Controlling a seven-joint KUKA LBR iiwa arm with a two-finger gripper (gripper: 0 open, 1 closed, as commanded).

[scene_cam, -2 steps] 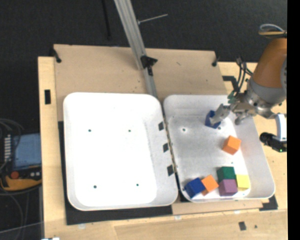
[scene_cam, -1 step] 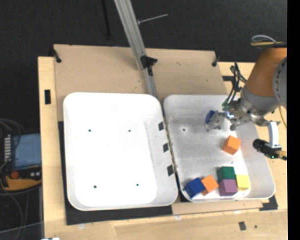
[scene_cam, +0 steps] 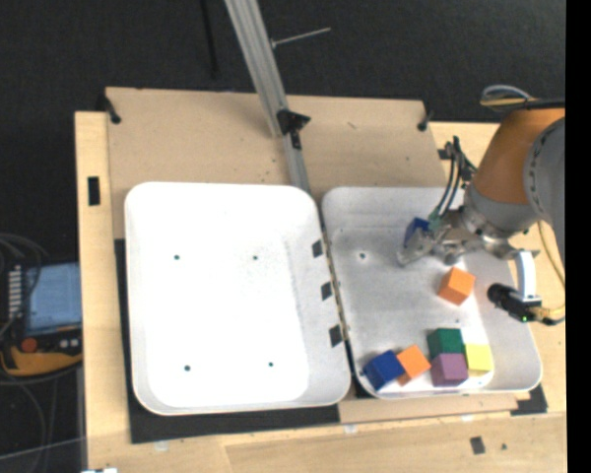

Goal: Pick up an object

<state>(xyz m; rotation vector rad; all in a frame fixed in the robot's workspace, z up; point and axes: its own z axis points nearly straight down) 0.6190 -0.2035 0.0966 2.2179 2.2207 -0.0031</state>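
Two white bins [scene_cam: 227,200] are seen mid-frame, and the gripper [scene_cam: 414,247] is hung by an orange block [scene_cam: 456,286], its grip unclear.

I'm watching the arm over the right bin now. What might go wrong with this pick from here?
1. The pincer sits over bare floor in the right bin, apart from the lone orange cube; closing here would likely catch nothing.

2. The other blocks crowd the near wall: blue cube, second orange cube, purple cube, green cube, yellow cube. A grasp there may nudge neighbours or jam against the wall.
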